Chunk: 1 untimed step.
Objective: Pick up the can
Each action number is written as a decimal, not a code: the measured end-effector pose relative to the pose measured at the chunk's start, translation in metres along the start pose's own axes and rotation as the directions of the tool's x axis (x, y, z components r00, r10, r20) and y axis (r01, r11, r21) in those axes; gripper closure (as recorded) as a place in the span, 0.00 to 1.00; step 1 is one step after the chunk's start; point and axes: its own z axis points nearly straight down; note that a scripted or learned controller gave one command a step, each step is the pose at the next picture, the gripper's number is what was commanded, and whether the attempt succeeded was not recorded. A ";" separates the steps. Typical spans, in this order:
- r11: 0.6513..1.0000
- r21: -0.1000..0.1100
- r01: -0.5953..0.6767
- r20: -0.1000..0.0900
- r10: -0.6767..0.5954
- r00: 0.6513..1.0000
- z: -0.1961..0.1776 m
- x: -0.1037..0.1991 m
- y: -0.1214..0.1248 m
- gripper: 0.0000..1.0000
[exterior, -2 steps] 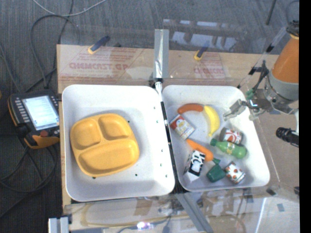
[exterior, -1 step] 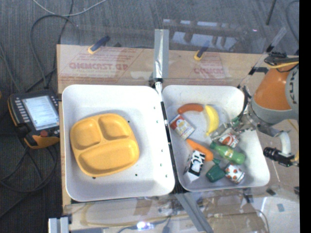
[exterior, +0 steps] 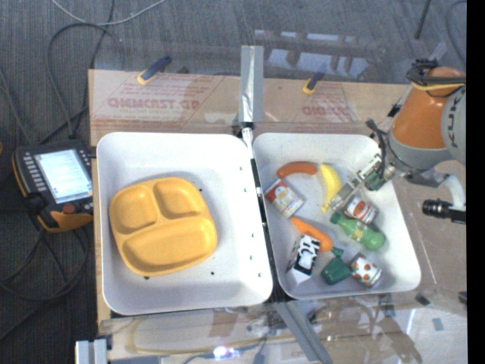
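Overhead, the gripper [exterior: 362,182] hangs low by the right bin's [exterior: 394,279] right wall, directly above a red-labelled can [exterior: 360,210]; whether its jaws are spread or pinching cannot be told. A second can [exterior: 366,271] lies near the bin's front right corner. A yellow tray [exterior: 162,224] sits in the left bin [exterior: 174,298].
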 end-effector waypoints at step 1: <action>1.000 -0.010 -0.017 0.008 0.017 1.000 0.015 0.017 -0.032 0.00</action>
